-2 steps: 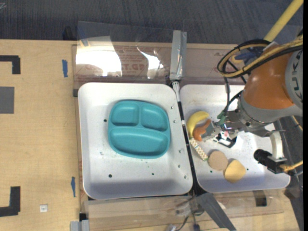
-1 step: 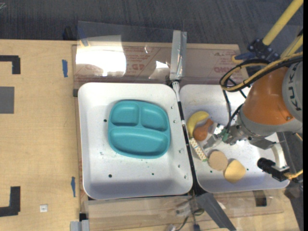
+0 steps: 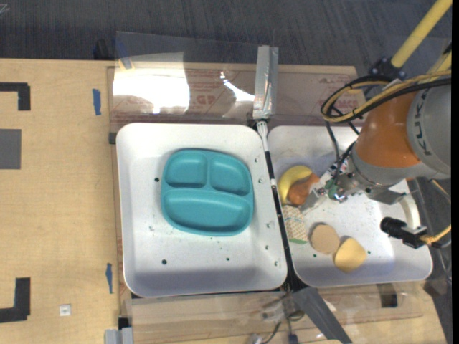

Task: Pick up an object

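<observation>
1. Reaching in from three o'clock, the grey arm (image 3: 423, 131) with its orange band (image 3: 384, 138) leans over the right bin (image 3: 401, 267), its wrist pointing toward nine o'clock.
2. The gripper (image 3: 310, 196) sits low in that bin's nine o'clock half, right against a yellow fruit-like object (image 3: 292, 181) with an orange-red patch on the side facing the gripper.
3. The fingertips touch or overlap that object's four o'clock edge; whether they are spread, pressed together or pinching it cannot be told, since the wrist hardware and the object blur together there.
4. A round tan disc (image 3: 324, 239) lies near the bin's six o'clock wall, and a yellow lemon-shaped piece (image 3: 350, 254) touches it on its four o'clock side.
5. A small patterned patch (image 3: 295, 226) lies flat on the bin floor between the yellow fruit-like object and the tan disc, close to the nine o'clock wall.
6. The left bin (image 3: 136, 213) holds a teal divided plate (image 3: 208, 192) with three compartments, lying flat near the bin's centre, well apart from the gripper.
7. Yellow and black cables (image 3: 351, 95) loop above the arm at twelve o'clock.
</observation>
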Robot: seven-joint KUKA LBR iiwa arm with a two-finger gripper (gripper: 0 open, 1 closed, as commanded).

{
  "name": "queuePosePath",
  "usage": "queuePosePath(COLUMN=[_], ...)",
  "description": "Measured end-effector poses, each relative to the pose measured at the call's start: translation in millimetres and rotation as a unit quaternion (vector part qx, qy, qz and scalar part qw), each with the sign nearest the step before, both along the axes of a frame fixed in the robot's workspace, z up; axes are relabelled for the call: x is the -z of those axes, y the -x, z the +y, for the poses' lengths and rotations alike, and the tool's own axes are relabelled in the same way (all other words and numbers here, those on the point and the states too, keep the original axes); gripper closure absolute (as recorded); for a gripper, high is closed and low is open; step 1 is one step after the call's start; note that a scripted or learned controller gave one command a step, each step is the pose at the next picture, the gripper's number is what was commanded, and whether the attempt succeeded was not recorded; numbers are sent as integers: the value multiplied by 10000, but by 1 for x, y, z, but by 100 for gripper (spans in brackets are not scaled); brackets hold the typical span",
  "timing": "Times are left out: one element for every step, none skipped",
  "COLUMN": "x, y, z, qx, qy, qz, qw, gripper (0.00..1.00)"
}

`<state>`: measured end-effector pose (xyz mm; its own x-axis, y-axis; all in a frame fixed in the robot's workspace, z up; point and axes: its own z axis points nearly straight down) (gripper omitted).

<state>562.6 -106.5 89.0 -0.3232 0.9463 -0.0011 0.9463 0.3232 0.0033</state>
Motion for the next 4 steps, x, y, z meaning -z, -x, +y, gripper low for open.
queuePosePath(x=[1, 2, 4, -14], y=[-37, -69, -89, -83], z=[8, 6, 4, -27], qx=[353, 260, 566, -1735], qy=[4, -9, -41, -87], qz=[-19, 126, 405, 385], qw=[9994, 9996, 9976, 9841], gripper=[0, 0, 0, 0])
